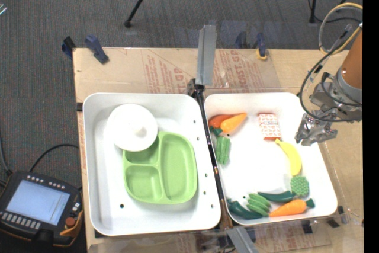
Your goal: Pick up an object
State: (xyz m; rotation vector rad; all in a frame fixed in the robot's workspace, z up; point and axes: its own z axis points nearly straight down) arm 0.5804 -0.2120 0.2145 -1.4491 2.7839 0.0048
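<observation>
Beside the tool (315,130), a banana (291,155) and red box (269,125).

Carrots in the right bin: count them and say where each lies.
2. One carrot lies at the right bin's far left corner; the other carrot lies by its near edge, close to the right corner. None looks hidden.

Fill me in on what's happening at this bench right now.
A grey robot arm reaches in from the right, its hand poised over the right edge of the right bin, just above the banana. Nothing is visibly held. That bin carries toy food: two carrots, a red-and-white packet, green vegetables and a broccoli piece. The left bin holds a green divided plate with a white bowl overlapping its corner. Nothing has been picked yet.
</observation>
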